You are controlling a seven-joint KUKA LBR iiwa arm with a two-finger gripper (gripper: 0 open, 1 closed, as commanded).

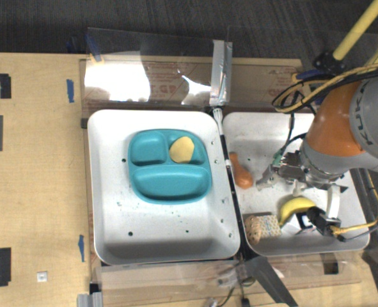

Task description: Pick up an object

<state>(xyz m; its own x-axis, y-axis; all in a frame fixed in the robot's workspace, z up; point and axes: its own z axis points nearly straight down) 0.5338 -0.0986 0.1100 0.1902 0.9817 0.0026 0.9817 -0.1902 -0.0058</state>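
The grey arm [358, 123] reaches in from the right and bends down over the right bin [259, 130]. Its gripper [299, 183] hangs just above a banana [293, 208] - the wrist covers it from above, so I cannot tell if it is spread or pressed together. The banana lies in the near part of this bin, beside a speckled block [263, 227] - its right end is hidden behind robot parts.

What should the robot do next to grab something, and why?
Probably ease the tool a little toward the view's left and down onto the carrot. It hovers over the right bin, nothing visibly held, and the carrot lies nearest it, clear of the banana.
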